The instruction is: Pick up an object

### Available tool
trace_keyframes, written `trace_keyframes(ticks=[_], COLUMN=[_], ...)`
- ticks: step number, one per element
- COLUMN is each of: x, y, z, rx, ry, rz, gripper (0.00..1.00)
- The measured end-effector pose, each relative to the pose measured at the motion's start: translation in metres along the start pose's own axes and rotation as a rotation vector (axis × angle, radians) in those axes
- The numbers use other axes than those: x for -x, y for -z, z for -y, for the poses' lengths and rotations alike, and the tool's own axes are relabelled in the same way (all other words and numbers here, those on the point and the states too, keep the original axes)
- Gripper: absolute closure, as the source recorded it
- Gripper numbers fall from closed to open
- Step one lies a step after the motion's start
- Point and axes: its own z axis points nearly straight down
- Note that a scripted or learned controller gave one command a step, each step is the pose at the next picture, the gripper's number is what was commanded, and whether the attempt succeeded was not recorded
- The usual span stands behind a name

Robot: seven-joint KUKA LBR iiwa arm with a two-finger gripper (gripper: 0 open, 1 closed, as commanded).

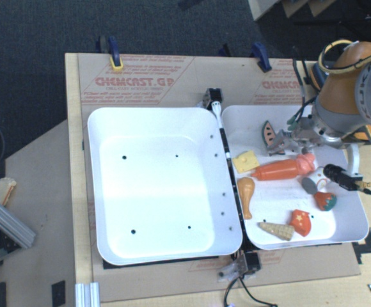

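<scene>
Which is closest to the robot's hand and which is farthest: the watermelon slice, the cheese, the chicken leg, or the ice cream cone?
Measured from the hand in the right bin:
1. Watermelon slice, just to its left in the camera view.
2. Cheese, lower left, near the divider between the bins.
3. Chicken leg, farther down along the divider.
4. Ice cream cone, by the bin's bottom edge.

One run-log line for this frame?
pincer: low in right bin | beside watermelon slice | grasp: not seen | left bin: no arm

The arm (355,88) is grey with a rounded orange band above the wrist — black and yellow cables loop alongside it.
</scene>
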Motion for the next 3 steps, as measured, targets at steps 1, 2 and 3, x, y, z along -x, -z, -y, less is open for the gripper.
trace_keyframes(ticks=[1, 2, 3], x=[0.047, -0.030, -0.025], y=[0.000, 0.000, 0.011], z=[-0.044, -0.023, -0.024], rx=[-0.020, 0.001, 0.006], ry=[0.007, 0.008, 0.004], rz=[-0.017, -0.003, 0.001], gripper=[0.00, 0.00, 1.00])
